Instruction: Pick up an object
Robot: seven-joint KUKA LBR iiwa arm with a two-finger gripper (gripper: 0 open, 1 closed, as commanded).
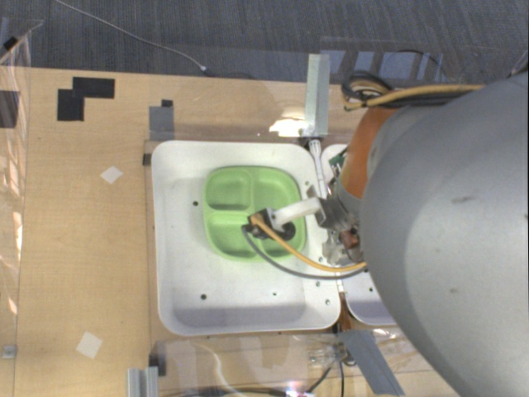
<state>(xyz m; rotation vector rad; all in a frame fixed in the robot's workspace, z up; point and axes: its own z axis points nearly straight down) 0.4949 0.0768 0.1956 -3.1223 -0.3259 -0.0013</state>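
Object: a green divided plate point(231, 201) lies flat in the bin on the view's left point(190, 304), just beside my gripper point(337, 223), toward the view's left.
Gripper position: I hang over that bin's right wall, near the plate's right rim; the other bin point(370, 306) lies under my arm.
Grip: my own wrist hides it; I cannot tell whether it is spread or closed.
Done: nothing seen lifted; the plate appears to rest on the bin floor.
Left: in my judgement, both the grasp and the lift remain.
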